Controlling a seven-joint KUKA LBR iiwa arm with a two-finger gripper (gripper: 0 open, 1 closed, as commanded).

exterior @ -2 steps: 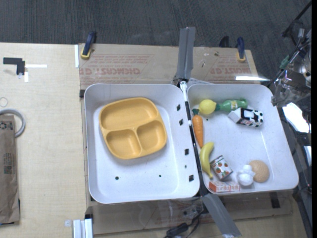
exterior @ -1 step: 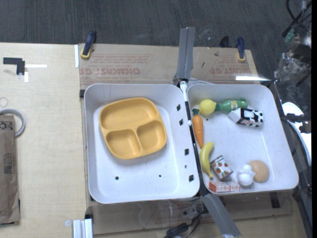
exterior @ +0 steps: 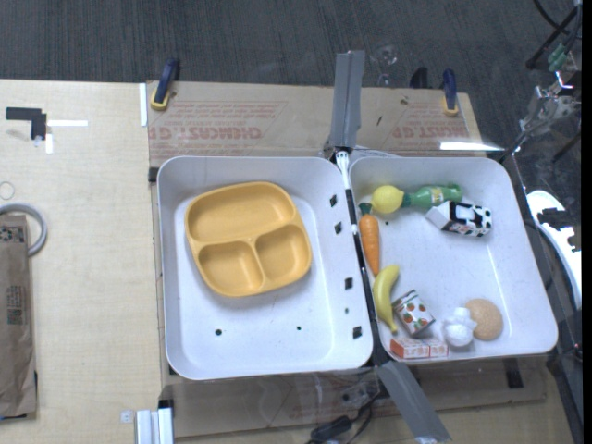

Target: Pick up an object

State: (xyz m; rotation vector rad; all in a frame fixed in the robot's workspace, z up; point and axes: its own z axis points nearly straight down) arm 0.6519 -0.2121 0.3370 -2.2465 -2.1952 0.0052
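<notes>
Camera view looks down on two white bins. The left bin (exterior: 185, 340) holds a yellow divided plate (exterior: 248, 239). The right bin (exterior: 523, 248) holds the candidates: a lemon (exterior: 388, 199), green bottle (exterior: 433, 195), cow-patterned carton (exterior: 462, 218), carrot (exterior: 370, 241), banana (exterior: 384, 294), small box (exterior: 413, 314), white ball (exterior: 459, 329) and a brown egg-like piece (exterior: 484, 318). All rest on the bin floor, so nothing is lifted yet; the whole pick remains. The gripper's state I cannot tell.
</notes>
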